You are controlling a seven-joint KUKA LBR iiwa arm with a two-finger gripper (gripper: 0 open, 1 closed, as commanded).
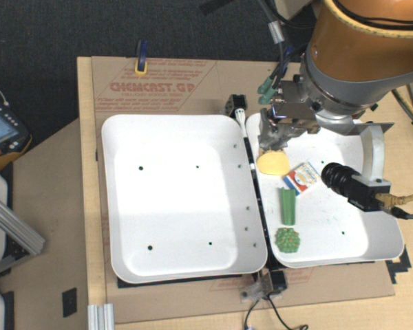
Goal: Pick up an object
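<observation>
1. nearest the lower edge: a black clip with trailing wire (272, 284) at the seam between the two bins, resting on the brown cardboard sheet (193, 301)
2. in the right bin (372, 249), close to its near-left corner: a green bumpy ball-like toy (287, 239), touching or just beside the lower end of a green stick-shaped piece (288, 205) lying lengthwise
3. just beyond the stick: a small red, white and blue packet (301, 177), tilted, near a black cylindrical fitting (347, 183) on a white bracket at the right
4. beside the packet, toward the divider: a pale yellow rounded object (272, 162), lying on the bin floor close to the bin's left wall
5. directly above the yellow object: the gripper (274, 137), pointing down, tip just over or touching it; cannot tell whether open or closed, nothing seen clamped in it
6. left bin (124, 184): white floor with four dark dots, well apart from all the objects
7. farther back: grey arm with orange band (365, 19) entering from upper right, cables hanging by the wrist
8. farthest: a blue and yellow clamp (142, 59) at the far edge of the cardboard, on dark carpet
</observation>
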